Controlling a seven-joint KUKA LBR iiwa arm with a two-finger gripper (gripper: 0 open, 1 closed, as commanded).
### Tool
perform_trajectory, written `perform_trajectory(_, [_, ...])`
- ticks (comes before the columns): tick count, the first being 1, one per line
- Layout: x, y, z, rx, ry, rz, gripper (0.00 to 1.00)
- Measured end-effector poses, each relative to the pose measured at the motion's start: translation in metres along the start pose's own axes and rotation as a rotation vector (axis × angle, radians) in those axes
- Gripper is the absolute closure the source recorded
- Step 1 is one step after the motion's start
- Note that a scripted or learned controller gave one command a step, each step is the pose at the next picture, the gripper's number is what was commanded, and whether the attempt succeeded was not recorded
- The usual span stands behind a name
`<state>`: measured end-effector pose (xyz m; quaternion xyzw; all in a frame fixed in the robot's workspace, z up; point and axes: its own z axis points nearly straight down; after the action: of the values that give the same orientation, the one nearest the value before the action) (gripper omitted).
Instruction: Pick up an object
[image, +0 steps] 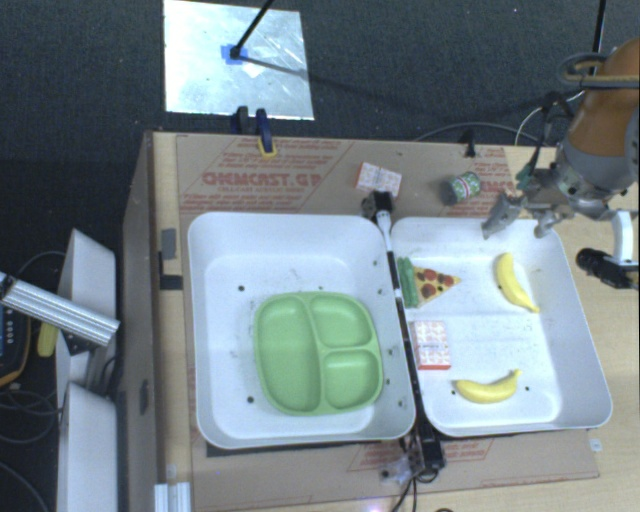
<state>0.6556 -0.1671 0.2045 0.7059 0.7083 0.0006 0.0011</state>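
I am holding the gripper (522, 219) over the right bin's (560, 405) far edge, arm angled left, 2 fingers spread wide, gripping nothing.

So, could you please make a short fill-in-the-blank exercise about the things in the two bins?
1. The green plate lies in the ____ bin.
2. The right bin holds ____ bananas, one near the gripper and one near the front wall.
3. The green plate has ____ compartments.
4. The pizza slice lies in the same bin as the ____ .

Missing words: left; two; three; bananas
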Motion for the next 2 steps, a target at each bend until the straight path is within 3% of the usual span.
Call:
perform_trajectory(1, [-0.038, -0.014, 0.112, 0.004, 0.000, 0.002, 0.00])
perform_trajectory(2, [-0.038, -0.010, 0.097, -0.006, -0.002, -0.001, 1.00])
